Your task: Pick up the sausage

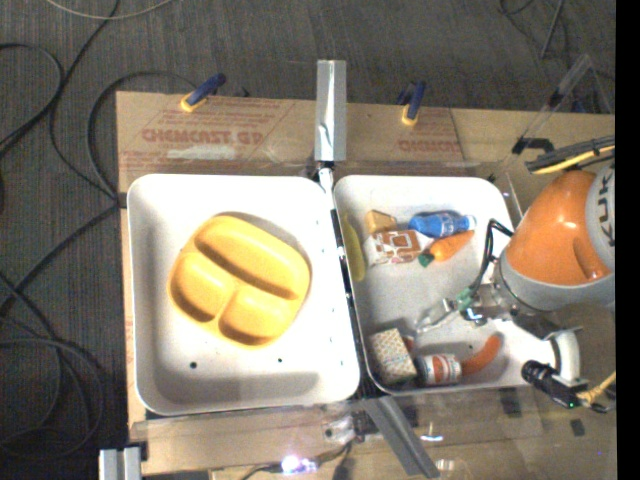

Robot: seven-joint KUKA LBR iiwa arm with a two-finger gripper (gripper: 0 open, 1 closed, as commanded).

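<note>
Barely begun: sausage [486, 353] not yet grasped.
Lying at the right bin's [400, 191] five o'clock, beside a small jar [438, 370]; gripper [448, 310] hovers at its ten o'clock, jaws apparently parted, holding nothing.

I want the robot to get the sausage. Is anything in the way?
Nothing visible lies between them. The tool sits just up-left of the sausage over bare bin floor. A small bottle touches the sausage's left end.

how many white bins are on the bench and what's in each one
2. The left bin holds a yellow divided plate. The right bin holds small items, among them a carrot, a blue bottle and the sausage; the arm may hide more.
</note>
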